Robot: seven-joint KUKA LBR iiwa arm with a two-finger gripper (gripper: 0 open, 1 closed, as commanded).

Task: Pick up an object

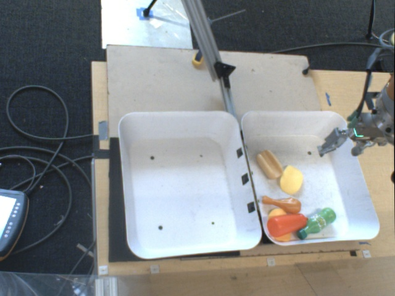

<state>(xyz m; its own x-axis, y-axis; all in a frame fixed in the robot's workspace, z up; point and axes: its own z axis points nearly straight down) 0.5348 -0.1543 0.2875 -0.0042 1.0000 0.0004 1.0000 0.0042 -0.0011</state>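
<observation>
The right bin [355, 184] holds several small items. A tan bread roll [269, 163] lies beside a yellow lemon [292, 180]. Below them are an orange drumstick-shaped piece [282, 201], a red pepper [286, 224] and a green bottle [317, 221] lying on its side in the near corner. My gripper [341, 147] hangs over the right bin's far right part, above and to the right of the lemon. It is open with nothing between its fingers, one fingertip [326, 146] pointing left.
The left bin [133, 184] stands next to the right one, with a black-tabbed divider edge [245, 179] between them. A slanted metal pole [207, 36] crosses the back board. Cables lie on the floor at left.
</observation>
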